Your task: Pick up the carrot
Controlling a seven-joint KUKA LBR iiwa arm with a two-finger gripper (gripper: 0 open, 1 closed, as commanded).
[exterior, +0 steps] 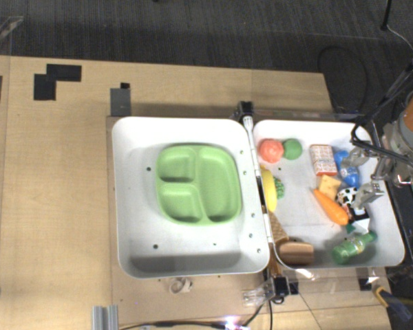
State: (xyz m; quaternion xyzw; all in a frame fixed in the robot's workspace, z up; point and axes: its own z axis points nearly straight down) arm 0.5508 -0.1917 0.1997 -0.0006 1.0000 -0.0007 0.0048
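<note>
The arm reaches in from the right and its tool point(366, 177) hangs over the right-hand bin point(299, 130), low among the clutter; the silvery fingers point(360, 158) look spread, released, with nothing caught between them; that fits a tool lining up for a grab, and I'd call this the approach, the lift not yet done.

The carrot point(330, 207) lies flat on the bin floor, just left of the tool, slanted from upper left down to lower right; a plain orange wedge, smooth, thicker toward the lower end, probably a toy by its even colour; its narrow body should suit a pinch across the width.

It's a crowded corner; a yellow block point(328, 185) sits touching or just above the carrot's upper end; a black-and-white piece point(347, 196) is right beside it, under the tool; a blue item point(345, 168) and a red-and-white box point(321, 159) lie farther up; a green bottle point(351, 247) rests near the lower edge; so the risk, by my judgement, is fingers landing on a neighbour instead.

Over in the left bin point(134, 184) a green divided tray point(197, 183) sits in the middle, well apart from the action; both bins rest side by side on the wooden worktop point(48, 205).
</note>
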